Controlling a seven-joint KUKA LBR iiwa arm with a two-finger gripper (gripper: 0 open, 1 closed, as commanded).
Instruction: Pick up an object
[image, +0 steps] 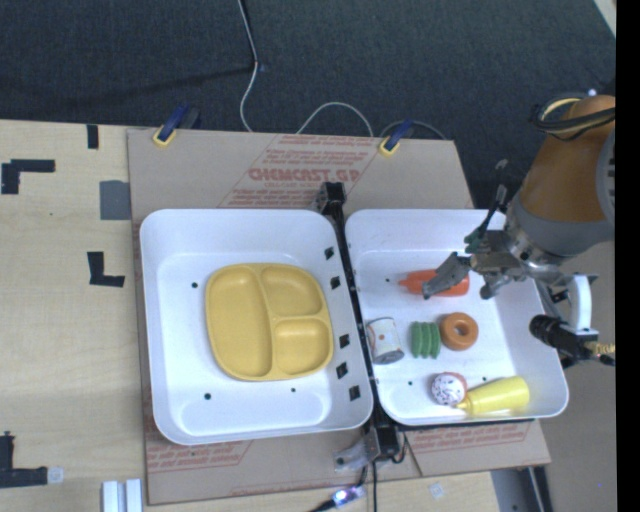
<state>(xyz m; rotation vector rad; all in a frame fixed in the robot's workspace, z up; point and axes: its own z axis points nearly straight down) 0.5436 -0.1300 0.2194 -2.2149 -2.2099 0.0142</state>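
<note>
My gripper (460, 288) hangs over the upper part of the right bin (520, 345), with its two dark fingers spread open. An orange-red carrot-shaped toy (415, 282) lies under it, and the left finger (438, 282) crosses the toy's right part. Nothing is clamped between the fingers. Below it lie an orange ring (460, 331), a green ridged piece (427, 339) and a small grey can (384, 340). A red-and-white ball (447, 388) and a yellow bottle (497, 396) rest near the bin's front wall.
The left bin (170, 300) holds a yellow divided plate (268, 320). A black divider (350, 310) runs between the bins. Both bins sit on a cardboard sheet (290, 170) held by clamps. The arm's grey and orange body (565, 190) stands at the right.
</note>
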